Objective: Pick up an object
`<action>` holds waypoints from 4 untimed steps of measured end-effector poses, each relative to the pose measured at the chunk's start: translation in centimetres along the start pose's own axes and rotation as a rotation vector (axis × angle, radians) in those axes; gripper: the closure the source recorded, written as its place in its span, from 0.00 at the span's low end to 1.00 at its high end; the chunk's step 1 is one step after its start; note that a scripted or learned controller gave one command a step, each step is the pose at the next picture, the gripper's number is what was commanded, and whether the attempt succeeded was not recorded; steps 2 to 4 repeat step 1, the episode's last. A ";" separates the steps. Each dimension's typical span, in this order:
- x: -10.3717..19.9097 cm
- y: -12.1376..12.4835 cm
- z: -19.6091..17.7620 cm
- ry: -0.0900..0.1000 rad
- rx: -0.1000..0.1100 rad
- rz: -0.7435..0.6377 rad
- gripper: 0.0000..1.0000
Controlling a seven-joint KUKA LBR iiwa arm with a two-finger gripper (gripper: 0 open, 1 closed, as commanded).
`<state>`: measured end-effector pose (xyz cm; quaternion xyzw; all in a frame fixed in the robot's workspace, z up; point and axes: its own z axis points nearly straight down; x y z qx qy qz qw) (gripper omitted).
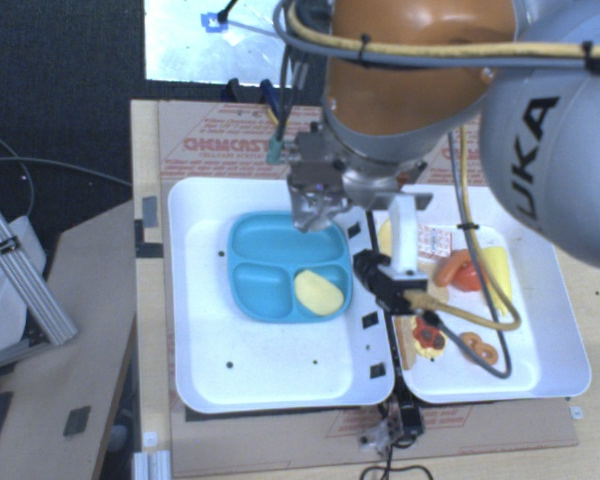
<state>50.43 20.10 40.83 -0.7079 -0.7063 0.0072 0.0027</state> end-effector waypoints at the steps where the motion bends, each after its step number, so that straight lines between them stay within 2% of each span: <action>1: 0.2 0.2 -1.9 0.008 -0.017 -0.007 1.00; 4: 0.2 0.2 -1.9 0.008 -0.017 -0.007 1.00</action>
